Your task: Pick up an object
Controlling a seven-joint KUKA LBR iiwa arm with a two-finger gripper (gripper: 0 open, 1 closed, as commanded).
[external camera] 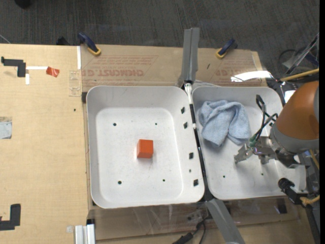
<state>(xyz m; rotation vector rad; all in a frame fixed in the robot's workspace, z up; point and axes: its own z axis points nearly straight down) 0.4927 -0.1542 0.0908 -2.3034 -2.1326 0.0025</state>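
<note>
1. Left bin (96,136): one block (145,149) inside, near its middle.
2. Right bin (223,187): a cloth (223,120) in its far left part.
3. Gripper (247,153): over the right bin, just right and near of the cloth.

Arm (300,120) cut off at the right edge; only orange band and wrist visible. Gripper (244,155) small and blurred over right bin (223,187); finger state unreadable. Bin's right wall hidden behind the arm. Blue cloth (223,120) folds conceal the bin floor beneath.
</note>
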